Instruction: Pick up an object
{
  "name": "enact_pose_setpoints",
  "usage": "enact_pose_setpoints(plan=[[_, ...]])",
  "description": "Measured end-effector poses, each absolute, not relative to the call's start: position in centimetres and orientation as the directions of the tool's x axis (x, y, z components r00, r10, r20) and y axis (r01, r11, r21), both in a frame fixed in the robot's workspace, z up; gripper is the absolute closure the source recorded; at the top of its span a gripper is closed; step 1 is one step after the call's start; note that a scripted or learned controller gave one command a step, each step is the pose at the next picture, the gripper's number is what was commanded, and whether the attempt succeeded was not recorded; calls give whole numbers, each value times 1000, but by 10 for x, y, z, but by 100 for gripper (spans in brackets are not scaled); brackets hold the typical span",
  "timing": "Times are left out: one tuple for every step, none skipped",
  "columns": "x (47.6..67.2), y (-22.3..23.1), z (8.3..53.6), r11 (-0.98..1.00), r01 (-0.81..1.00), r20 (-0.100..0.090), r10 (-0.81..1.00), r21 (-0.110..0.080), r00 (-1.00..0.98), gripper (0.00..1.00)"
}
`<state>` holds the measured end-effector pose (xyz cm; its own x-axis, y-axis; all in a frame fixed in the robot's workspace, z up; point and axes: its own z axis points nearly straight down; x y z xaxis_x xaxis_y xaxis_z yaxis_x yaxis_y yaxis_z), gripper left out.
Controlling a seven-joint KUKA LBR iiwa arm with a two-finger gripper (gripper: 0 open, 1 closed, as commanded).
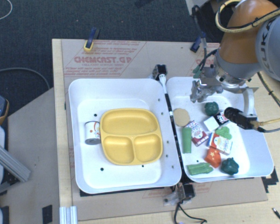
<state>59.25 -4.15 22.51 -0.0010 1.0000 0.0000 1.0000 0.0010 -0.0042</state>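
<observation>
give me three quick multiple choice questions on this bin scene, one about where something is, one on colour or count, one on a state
1. Where does the small can lie?
A. in the left bin, beside the yellow tray's left edge
B. in the right bin among the toys
C. on the cardboard outside both bins

2. How many compartments does the yellow tray have?
A. one
B. three
C. five

3. How does the small can rest?
A. upright on its base
B. on its side
C. stacked on the tray

Answers:
1 A, it sits on the left bin floor next to the tray.
2 B, one long section across the top and two smaller ones below.
3 B, its round end faces left and its label faces up.
</observation>
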Motion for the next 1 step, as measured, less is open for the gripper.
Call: enact_pose_setpoints(plan=[[601, -43, 211, 1, 1000, -1, 1000, -6, -1, 100]])
